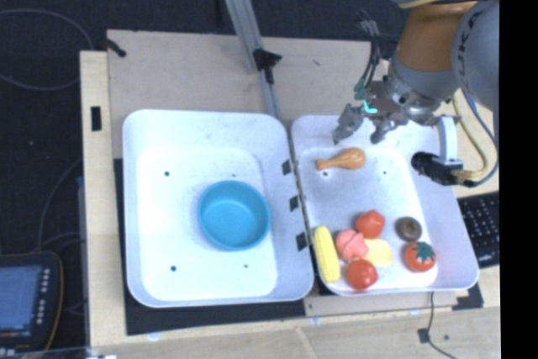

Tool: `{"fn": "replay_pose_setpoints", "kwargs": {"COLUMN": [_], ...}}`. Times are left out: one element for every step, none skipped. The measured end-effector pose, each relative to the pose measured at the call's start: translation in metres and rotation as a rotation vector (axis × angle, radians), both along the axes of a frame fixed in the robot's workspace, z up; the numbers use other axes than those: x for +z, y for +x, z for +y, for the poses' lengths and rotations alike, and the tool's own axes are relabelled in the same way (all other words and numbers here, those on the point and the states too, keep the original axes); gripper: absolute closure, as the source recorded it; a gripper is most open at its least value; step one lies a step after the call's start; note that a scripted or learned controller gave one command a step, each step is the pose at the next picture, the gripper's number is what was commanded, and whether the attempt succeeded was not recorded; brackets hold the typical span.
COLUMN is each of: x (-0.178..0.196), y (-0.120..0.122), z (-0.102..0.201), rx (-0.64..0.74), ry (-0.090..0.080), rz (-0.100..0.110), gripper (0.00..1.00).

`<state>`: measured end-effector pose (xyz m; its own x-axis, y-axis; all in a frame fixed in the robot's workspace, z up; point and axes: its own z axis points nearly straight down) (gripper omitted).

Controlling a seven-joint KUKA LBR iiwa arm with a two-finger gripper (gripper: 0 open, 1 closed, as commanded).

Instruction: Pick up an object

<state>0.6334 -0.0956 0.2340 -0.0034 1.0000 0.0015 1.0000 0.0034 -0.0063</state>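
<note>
Camera view, items as seen:

My two-finger gripper [363,129]: hanging over the far end of the right shallow white bin [437,189], fingers spread apart, nothing between them.

Tan plastic chicken drumstick [342,160]: lying on the right bin's floor, just below my fingertips, apart from them.

Cluster at the right bin's near end: yellow corn cob [326,253] along the left wall; pink lumpy toy [351,245]; pale yellow block [379,253]; two red tomatoes [369,224] [361,274]; brown round piece [408,228]; red strawberry with green top [420,256].

Left shallow white bin [160,147]: holds a blue round bowl [234,214], upright, near its middle.
</note>
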Motion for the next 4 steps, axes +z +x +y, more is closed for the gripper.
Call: {"fn": "replay_pose_setpoints", "kwargs": {"x": [0.003,-0.054,-0.116,-0.133], "y": [0.001,0.007,0.007,0.007], "z": [0.000,-0.009,-0.018,-0.020], "rx": [0.000,-0.005,-0.007,-0.012], "ry": [0.000,-0.004,-0.004,-0.003], "rz": [-0.007,-0.003,-0.001,-0.003], "gripper": [0.00,0.00,0.00,0.00]}}
